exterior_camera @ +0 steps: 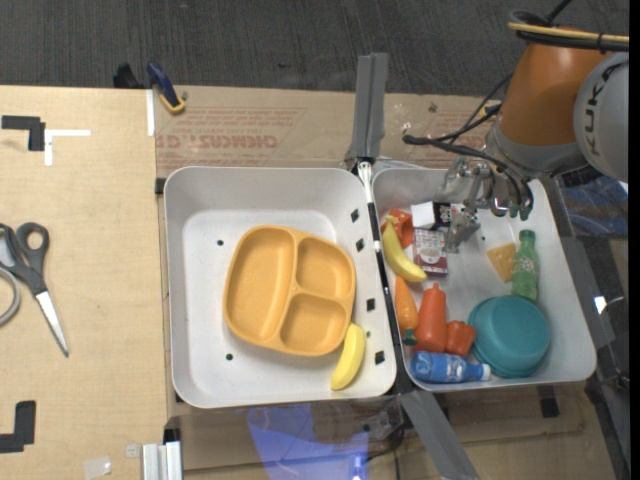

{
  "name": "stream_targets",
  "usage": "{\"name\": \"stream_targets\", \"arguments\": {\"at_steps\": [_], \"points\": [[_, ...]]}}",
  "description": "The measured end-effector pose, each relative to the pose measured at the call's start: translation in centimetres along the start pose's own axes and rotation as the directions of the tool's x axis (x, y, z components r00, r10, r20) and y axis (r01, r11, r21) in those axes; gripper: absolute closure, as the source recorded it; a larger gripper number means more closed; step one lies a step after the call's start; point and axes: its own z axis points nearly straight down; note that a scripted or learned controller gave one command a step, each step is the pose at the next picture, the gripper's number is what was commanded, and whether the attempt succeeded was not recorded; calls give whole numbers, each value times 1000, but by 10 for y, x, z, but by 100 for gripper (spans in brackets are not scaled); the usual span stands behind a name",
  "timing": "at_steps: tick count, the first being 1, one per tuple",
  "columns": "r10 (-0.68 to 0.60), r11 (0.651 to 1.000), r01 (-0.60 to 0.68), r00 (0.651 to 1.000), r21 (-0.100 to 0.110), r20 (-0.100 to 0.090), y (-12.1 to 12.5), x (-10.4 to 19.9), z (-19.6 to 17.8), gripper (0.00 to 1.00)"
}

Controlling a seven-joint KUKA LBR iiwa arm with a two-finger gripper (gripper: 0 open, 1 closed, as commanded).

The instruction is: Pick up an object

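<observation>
— Any lettering you can make out?
— On the cardboard sheet (250, 133) behind the bins, red print runs upside down; one large word is there, but I cannot read it with certainty; smaller lines beside it are too fine.
— And the arm?
— White shell of the arm (600, 98) bears dark letters, "KU", at the right edge.
— The small carton (431, 251)?
— Printed, but illegible.

Grey arm (600, 98) — orange band, black cables, metal wrist hardware.
</observation>
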Motion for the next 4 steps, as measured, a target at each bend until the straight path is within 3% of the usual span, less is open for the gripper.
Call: {"name": "stream_targets", "arguments": {"at_steps": [1, 2, 3, 4], "points": [[-36, 999, 36, 999, 9, 36, -106, 15, 22, 0], [76, 997, -76, 997, 0, 3, -101, 5, 39, 0], [270, 963, -270, 963, 1, -2, -43, 28, 41, 0], [54, 999, -54, 999, 1, 2, -103, 17, 35, 0]]}}
